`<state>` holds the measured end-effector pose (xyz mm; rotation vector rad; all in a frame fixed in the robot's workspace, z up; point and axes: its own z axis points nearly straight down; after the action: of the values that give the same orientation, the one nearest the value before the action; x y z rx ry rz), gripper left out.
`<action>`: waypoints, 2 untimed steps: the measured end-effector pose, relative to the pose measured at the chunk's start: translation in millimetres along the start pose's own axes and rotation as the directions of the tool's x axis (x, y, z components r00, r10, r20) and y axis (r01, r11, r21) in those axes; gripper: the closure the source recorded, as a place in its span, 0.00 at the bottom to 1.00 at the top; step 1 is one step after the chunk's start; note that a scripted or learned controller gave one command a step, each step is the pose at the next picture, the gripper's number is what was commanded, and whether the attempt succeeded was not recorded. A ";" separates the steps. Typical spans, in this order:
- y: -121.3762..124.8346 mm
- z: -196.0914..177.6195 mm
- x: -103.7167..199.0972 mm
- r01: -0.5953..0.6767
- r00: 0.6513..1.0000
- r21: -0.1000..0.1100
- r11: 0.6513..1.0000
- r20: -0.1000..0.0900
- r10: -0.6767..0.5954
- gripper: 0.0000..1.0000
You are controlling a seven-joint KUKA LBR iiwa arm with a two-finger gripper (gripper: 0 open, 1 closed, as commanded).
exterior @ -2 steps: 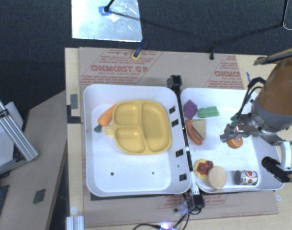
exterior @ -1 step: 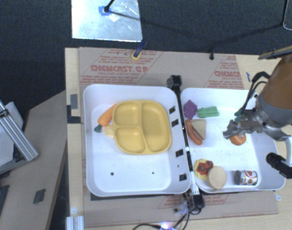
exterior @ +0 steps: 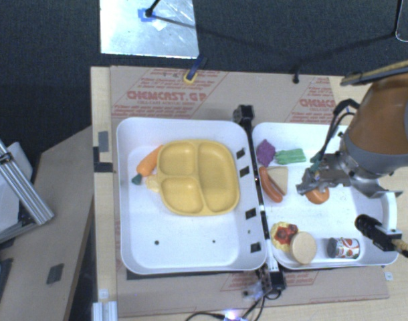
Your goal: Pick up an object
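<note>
Over right bin: tool down on small rounded orange-red object, partly hidden beneath; finger state cannot tell. Object glossy, next to sandwich wedge.

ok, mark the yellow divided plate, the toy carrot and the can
yellow divided plate (exterior: 168, 200): camera view, lower-left compartment.
toy carrot (exterior: 149, 160): camera view, orange body.
can (exterior: 344, 247): camera view, its side.

Even, fairly bright overhead light falls on the scene. The two shallow white plastic bins look nearly washed out, shadows are soft and faint, and the square silvery metal sheet shows glare. Fine detail is slightly soft.
</note>
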<state>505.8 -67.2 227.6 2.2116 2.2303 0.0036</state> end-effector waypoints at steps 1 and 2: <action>-4.3 9.2 9.4 -0.003 1.000 0.000 1.000 0.001 0.003 1.00; 13.1 2.7 2.5 -0.003 1.000 -0.002 1.000 0.002 0.003 1.00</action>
<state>518.9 -64.7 224.9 2.2131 2.2258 0.0036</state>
